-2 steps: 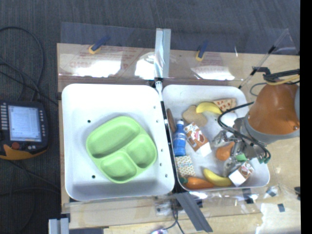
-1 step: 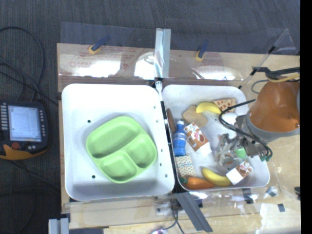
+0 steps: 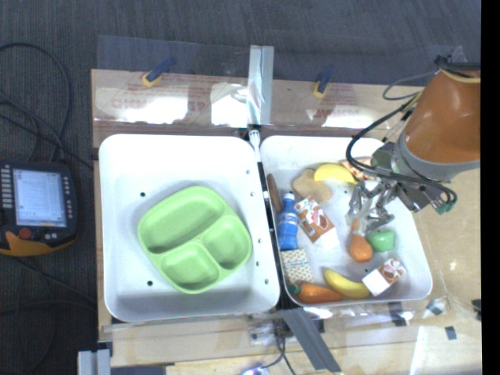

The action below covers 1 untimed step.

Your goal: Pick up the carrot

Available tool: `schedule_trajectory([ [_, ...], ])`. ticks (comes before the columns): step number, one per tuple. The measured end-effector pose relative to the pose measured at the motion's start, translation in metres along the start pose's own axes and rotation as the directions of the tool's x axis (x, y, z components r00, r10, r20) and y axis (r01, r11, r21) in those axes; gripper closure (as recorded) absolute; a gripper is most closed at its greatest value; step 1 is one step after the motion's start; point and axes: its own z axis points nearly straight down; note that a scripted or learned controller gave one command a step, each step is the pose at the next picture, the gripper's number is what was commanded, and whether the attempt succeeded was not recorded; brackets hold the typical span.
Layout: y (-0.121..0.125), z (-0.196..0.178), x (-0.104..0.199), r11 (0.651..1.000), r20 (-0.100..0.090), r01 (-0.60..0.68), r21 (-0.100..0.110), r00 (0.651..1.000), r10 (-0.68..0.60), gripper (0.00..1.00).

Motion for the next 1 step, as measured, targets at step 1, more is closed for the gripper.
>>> schedule_trajectory([
  [1, 0.0004, 0.0020, 0.0010, 1.000, -0.003, -0.001, -0.003, 1.000, 0.001, 0.00],
])
